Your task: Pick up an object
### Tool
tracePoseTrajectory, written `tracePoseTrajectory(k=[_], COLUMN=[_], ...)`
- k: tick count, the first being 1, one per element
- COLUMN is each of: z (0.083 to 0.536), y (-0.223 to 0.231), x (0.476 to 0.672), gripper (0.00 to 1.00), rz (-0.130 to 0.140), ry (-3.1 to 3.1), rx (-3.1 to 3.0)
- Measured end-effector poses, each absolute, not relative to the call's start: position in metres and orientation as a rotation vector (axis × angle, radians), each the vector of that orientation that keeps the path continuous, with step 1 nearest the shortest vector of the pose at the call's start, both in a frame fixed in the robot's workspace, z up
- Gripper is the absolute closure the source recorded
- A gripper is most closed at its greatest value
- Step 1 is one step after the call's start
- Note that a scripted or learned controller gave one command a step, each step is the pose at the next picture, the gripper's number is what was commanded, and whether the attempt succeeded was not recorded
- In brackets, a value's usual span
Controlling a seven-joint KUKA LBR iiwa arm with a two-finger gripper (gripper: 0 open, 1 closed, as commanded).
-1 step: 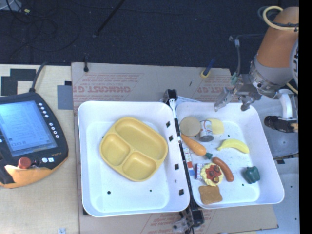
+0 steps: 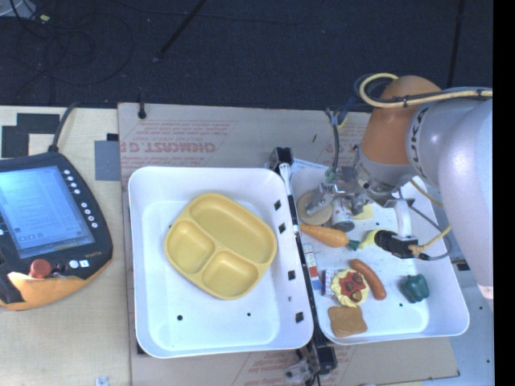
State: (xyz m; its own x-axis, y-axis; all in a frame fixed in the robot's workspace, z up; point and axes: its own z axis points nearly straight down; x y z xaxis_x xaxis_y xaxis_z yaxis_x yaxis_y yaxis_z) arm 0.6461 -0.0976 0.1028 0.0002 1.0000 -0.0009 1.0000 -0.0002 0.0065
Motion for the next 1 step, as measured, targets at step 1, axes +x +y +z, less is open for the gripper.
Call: tracePoseTrajectory(k=[1], z=[0.0952], y=[-0.1461], x=[0.6172], gripper=[0.0], rz=[0.016], ry=[2.215], rx=[2.215])
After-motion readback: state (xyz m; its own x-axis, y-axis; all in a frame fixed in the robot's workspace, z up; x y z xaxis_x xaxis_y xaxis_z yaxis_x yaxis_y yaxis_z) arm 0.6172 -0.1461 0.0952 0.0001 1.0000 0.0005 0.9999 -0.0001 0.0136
